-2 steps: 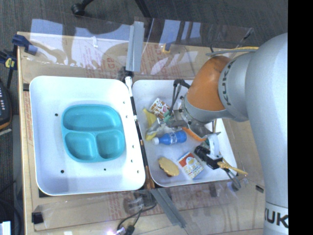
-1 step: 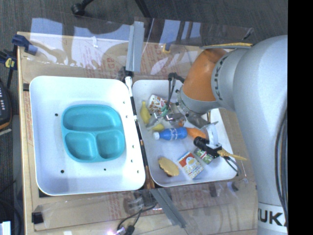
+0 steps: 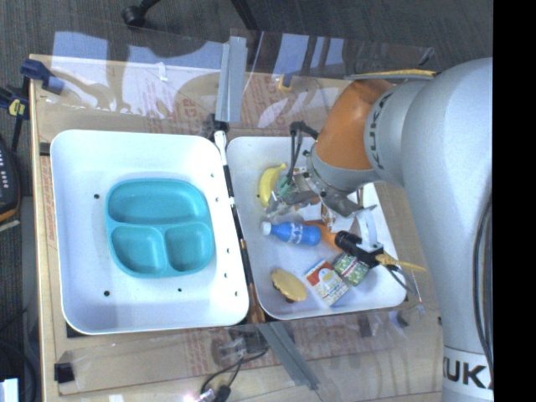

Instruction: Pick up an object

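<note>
Counter (image 3: 126, 354) carries two white bins; dark carpet beyond. Left bin (image 3: 75, 224): one teal divided tray (image 3: 159, 226). Right bin (image 3: 251, 224): one banana (image 3: 269, 182), one blue bottle (image 3: 295, 234), one round brown item (image 3: 289, 285), two cartons (image 3: 327, 283). Tool (image 3: 293, 193) sits just beside the banana, grip state unreadable.

**Bright, even light with some glare on the plastic**

The scene is well lit from above. The white bins (image 3: 75, 224) look very bright, almost washed out. The clear plastic sheet (image 3: 167, 74) behind them shows pale bluish reflections. Shadows are soft and short. The arm (image 3: 435, 141) appears slightly blurred, and small objects under it are not sharp.
</note>
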Available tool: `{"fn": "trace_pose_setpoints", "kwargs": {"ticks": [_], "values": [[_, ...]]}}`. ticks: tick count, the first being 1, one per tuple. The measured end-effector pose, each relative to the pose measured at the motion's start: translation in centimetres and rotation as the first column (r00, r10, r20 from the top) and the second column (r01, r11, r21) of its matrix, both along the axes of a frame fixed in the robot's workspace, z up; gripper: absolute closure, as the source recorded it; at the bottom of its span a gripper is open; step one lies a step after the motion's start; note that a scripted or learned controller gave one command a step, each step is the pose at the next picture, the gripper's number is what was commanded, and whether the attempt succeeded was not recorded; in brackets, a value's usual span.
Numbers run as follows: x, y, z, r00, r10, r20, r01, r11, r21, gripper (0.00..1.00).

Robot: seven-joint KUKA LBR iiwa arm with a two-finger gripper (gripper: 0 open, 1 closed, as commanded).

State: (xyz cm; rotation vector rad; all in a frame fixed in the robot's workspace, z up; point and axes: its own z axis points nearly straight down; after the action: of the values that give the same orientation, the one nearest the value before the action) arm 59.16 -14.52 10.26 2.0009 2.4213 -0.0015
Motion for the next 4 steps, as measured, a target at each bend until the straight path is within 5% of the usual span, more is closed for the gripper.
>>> {"fn": "trace_pose_setpoints", "kwargs": {"ticks": [1, 2, 3, 4], "values": [[0.0, 0.0, 0.0, 1.000, 0.000, 0.000, 0.000, 1.000, 0.000, 0.00], [-2.7, -1.4, 1.2, 0.973, 0.233, -0.004, -0.232, 0.973, 0.004, 0.00], [2.8, -3.6, 2.5, 1.000, 0.005, -0.001, -0.005, 1.000, 0.001, 0.00], [7.0, -4.3, 1.2, 0.976, 0.216, 0.012, -0.216, 0.976, -0.004, 0.00]]}}
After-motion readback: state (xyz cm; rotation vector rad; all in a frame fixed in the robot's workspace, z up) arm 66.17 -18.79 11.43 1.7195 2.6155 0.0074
